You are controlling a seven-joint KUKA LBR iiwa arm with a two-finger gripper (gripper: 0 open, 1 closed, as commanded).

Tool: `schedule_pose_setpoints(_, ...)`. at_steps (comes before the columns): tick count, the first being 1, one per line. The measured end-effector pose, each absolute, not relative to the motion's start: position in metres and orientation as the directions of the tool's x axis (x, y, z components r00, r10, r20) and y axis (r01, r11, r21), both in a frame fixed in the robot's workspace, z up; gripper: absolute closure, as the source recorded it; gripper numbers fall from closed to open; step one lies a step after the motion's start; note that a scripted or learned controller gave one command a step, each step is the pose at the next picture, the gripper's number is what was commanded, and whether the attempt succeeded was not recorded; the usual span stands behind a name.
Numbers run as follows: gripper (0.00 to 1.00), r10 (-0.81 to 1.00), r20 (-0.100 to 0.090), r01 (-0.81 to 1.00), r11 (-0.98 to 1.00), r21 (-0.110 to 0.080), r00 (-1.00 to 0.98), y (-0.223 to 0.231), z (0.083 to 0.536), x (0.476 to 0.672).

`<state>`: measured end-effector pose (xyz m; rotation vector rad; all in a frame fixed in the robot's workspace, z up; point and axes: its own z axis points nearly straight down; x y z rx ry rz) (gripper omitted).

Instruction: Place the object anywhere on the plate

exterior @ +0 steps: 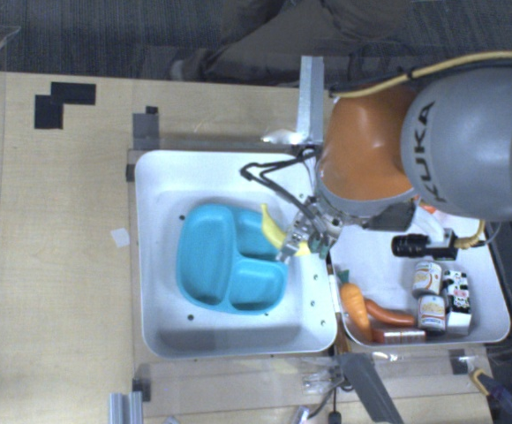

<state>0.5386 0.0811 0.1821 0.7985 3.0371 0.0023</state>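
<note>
Fig. legend. Gripper [297,244] hangs over the right edge of the blue plate [207,254], w/ the left bin [154,263] beneath. A yellow banana [274,228] shows at the fingertips, upper end leaning over the plate's top-right compartment; whether the pads actually pinch it or merely sit beside it cannot be told, since the wrist hides the contact. Handling, est.: banana looks like a light toy, stiff, smooth-skinned and curved, so prone to swivel in a two-finger hold. Best purchase approx. mid-length, across the narrow width. Right bin [494,325] holds a carrot [354,302], sausage [388,314] and small bottles [428,294].
</note>
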Motion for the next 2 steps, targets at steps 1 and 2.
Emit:
schedule_pose_setpoints(1, 0.0, 0.493, -0.001, 0.493, 0.87, 0.002, -0.87, 0.081, 0.182, 0.539)
schedule_pose_setpoints(2, 0.0, 0.722, -0.001, 0.722, 0.692, 0.002, -0.692, 0.092, 0.182, 0.556)
